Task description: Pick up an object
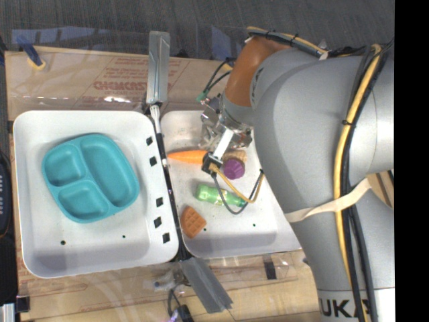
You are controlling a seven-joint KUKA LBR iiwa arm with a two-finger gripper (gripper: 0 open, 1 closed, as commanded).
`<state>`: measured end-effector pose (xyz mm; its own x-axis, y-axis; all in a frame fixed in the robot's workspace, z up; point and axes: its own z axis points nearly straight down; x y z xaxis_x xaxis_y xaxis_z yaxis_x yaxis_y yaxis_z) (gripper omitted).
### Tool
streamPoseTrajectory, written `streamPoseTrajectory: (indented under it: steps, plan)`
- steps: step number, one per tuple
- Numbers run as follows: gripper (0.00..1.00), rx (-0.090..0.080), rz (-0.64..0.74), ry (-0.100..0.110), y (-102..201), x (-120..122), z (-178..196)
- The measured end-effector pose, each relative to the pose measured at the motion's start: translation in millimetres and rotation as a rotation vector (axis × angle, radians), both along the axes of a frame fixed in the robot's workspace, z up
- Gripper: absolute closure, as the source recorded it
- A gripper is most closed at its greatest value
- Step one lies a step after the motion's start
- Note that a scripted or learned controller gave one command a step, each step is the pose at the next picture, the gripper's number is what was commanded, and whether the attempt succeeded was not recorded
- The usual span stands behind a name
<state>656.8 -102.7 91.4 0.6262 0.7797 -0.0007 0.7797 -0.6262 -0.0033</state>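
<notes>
Gripper (213, 129) is down in the right bin (234, 235), in its far part near the back wall. It's seen from behind the wrist, so I can't tell if it's apart, together or clamped on anything. Nothing visibly held.

Arm (315, 146) comes in from the right and covers that bin's right side; the orange band (244, 72) sits just above the wrist.

Pickable stuff, all in the right bin:
- carrot (188, 157) – lying flat, tip pointing at the divider between the bins, just below and left of the gripper. Closest item to it; can't tell if they touch.
- purple lump (234, 168) – just right of the carrot's thick end, near the gripper, with a small tan piece at its top edge.
- green piece (213, 194) – mid-bin, lying on its side, below the carrot and apart from it.
- waffle (193, 221) – near the front left corner, close to the divider wall, well clear of the gripper.

Left bin (27, 200) holds a teal divided plate (90, 176) – three compartments, flat, roughly centred, slightly rotated.
</notes>
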Motion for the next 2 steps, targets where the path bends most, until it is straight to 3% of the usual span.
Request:
streamPoseTrajectory:
  steps: [1, 2]
  plan:
    - [1.00, 0.000, -0.229, 0.006, -18.9, -30.7, -1.4]
    - [1.00, -0.001, -0.687, 0.003, -21.2, -34.1, -0.8]
